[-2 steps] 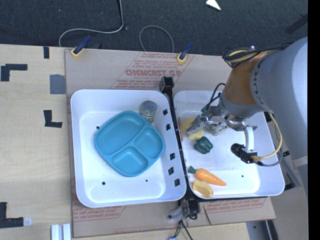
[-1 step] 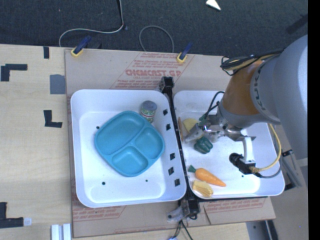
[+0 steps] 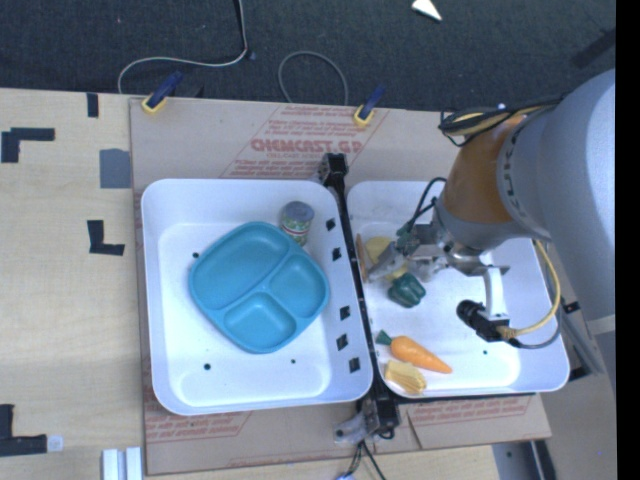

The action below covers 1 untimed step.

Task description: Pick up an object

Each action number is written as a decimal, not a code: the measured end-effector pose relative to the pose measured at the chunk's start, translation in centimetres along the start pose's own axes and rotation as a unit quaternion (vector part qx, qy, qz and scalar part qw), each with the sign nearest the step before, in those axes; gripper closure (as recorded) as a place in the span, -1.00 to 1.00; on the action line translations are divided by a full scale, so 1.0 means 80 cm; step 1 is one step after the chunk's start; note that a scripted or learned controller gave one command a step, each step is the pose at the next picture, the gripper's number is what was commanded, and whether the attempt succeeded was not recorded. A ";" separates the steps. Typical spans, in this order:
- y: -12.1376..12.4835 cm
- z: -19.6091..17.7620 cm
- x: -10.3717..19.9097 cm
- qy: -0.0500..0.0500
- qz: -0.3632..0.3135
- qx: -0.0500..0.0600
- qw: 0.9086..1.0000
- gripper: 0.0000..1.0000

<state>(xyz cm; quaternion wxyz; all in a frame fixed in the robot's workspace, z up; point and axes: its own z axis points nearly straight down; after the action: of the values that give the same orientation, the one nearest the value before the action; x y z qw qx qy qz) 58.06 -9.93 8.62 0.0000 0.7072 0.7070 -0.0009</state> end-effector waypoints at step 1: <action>0.060 -0.019 -0.002 0.000 -0.001 -0.002 1.000 -1.00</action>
<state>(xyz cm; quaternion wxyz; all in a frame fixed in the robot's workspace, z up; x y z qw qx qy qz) 62.82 -10.09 10.17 0.0016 0.7063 0.7079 0.0009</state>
